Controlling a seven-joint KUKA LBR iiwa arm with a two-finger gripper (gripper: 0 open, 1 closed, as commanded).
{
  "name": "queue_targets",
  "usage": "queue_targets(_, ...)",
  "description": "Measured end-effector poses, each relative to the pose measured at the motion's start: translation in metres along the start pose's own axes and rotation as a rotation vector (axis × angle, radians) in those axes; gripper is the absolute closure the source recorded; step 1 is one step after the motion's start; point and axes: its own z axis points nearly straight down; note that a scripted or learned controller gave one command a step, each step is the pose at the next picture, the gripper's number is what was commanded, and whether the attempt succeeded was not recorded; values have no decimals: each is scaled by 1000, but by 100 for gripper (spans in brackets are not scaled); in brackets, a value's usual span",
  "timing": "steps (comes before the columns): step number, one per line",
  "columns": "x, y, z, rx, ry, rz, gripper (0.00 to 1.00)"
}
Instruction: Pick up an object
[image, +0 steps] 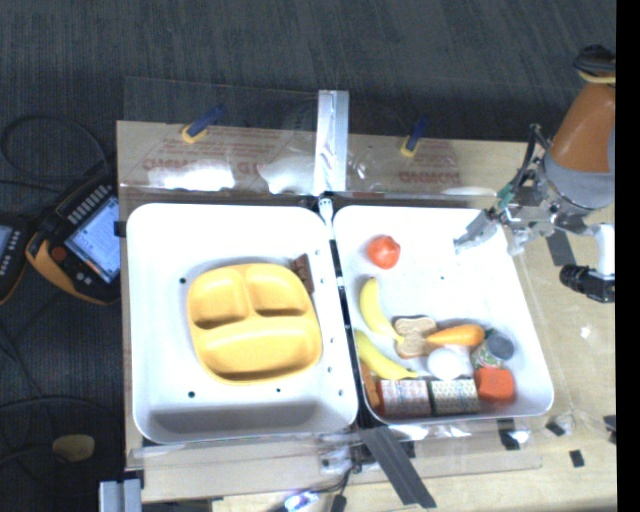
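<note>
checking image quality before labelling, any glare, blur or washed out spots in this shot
Camera view: the right bin floor is bright and nearly washed out; glare streaks the clear sheet behind both bins; the claw looks soft and small; the yellow tray and tomato read sharp, with soft shadows.

Dark grey carpet (300, 50) surrounds the tan surface (470, 160), with black cables (30, 135) and a pendant (85, 240) lying at left.

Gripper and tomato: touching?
Apart. The camera view shows bare white bin floor between the gripper and the tomato.
</note>
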Motion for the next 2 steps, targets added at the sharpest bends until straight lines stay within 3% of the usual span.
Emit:
queue_targets(1,90,-4,37,1,-1,-61,0)
queue_targets(2,90,-4,37,1,-1,-61,0)
